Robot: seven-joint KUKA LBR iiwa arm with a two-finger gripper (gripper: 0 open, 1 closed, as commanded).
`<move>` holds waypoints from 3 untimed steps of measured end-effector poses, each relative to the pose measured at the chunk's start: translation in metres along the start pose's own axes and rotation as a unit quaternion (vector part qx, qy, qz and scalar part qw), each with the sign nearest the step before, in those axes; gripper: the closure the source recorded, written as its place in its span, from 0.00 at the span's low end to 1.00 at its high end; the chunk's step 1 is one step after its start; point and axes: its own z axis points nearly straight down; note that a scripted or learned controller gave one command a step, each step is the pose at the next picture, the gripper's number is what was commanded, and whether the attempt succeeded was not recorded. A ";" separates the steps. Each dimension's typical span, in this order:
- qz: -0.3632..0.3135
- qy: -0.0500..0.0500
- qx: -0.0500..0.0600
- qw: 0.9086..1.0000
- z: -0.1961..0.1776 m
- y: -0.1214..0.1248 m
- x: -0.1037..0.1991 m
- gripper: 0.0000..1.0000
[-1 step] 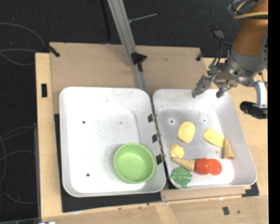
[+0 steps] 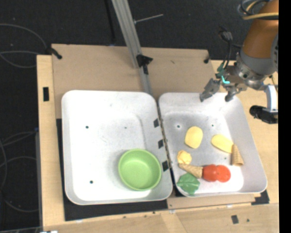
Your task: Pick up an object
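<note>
progress is nil: the robot's two-finger gripper (image 2: 217, 93) hangs over the right shallow white bin's (image 2: 250, 144) far edge, jaws apart and holding nothing. the pale yellow oval plastic toy (image 2: 194, 137), one likely pick, lies well below the jaws, untouched; descent, closing and lift remain.

Two shallow white bins sit side by side on a tan bench (image 2: 111, 67); the left bin (image 2: 97, 125) and right bin (image 2: 182, 110) touch along their inner edges; a grey metal pole (image 2: 128, 28) slants up behind them; dark floor (image 2: 19, 18) carries thin cables (image 2: 12, 47).
</note>
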 end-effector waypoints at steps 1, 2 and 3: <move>0.000 -0.001 0.003 1.000 0.053 0.009 -0.004 0.00; 0.002 0.000 0.003 1.000 0.102 -0.001 -0.002 0.00; 0.003 -0.001 0.002 1.000 0.143 -0.002 -0.004 0.00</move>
